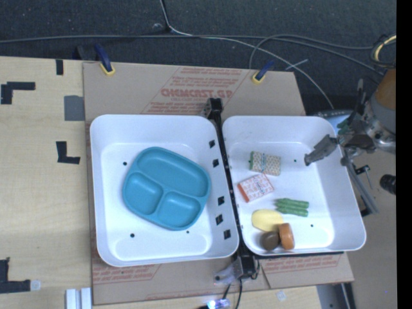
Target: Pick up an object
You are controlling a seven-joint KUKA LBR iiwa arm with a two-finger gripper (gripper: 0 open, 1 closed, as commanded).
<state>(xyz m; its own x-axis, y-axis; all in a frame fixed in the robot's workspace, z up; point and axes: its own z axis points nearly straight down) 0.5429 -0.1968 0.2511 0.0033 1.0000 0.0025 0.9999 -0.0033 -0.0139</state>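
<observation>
1. We see the gripper [320, 152] at the right bin's [335, 237] far right rim; its grip state we cannot tell.
2. Two packets, green beans [292, 206], a yellow piece [266, 219] lie left, unobstructed.
3. A blue plate [167, 187] fills the left bin [109, 237].

A single fixed camera looks down at a slant from above the bench, far enough off to take in both white bins [103, 172] whole. The gripper [335, 148] enters at its right, the bins lying leftward of the jaws.
</observation>
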